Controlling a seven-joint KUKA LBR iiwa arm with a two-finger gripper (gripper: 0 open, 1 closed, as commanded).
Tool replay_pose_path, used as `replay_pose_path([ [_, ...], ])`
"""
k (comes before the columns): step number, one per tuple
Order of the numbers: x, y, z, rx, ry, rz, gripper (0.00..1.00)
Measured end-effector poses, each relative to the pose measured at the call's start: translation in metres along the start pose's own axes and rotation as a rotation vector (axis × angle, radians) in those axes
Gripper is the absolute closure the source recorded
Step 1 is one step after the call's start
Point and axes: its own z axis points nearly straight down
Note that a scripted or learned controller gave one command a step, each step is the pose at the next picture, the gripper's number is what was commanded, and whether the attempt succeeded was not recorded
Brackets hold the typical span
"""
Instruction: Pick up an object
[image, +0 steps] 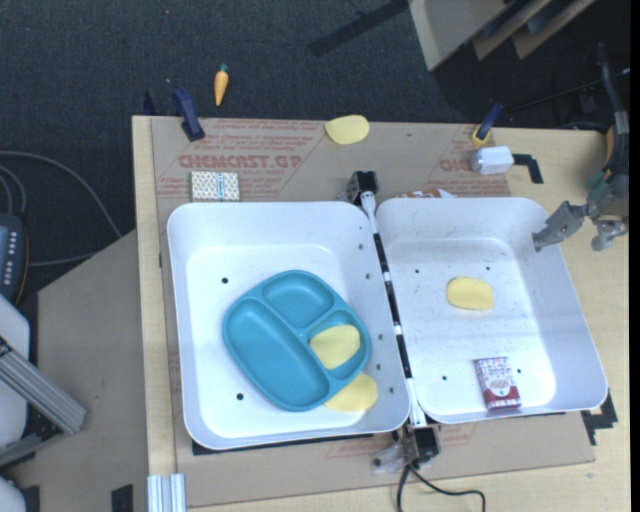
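Note:
In the right bin (560, 300) a yellow rounded piece (469, 293) lies near the middle, and a red packet (497, 384) lies near the front wall. My gripper (580, 233) hangs over that bin's far right rim. Its fingers are spread open with nothing between them. The yellow piece is well to its left and nearer the front. In the left bin (200, 250) sits a blue divided plate (280, 340) with a yellow piece (335, 345) in one compartment. Another yellow piece (352, 393) lies against the plate's front edge.
On the bench behind the bins lie a yellow lump (347, 129), a patterned packet (215, 185) and a small white box (493, 159). A toy carrot (221, 85) lies on the floor beyond. Black clamps join the bins along the middle.

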Motion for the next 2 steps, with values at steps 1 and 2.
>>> replay_pose_path([
  [1, 0.051, 0.01, 0.1, 0.001, 0.001, -0.001, 0.0],
  [2, 0.069, 0.024, 0.197, -0.007, -0.003, -0.001, 0.0],
])
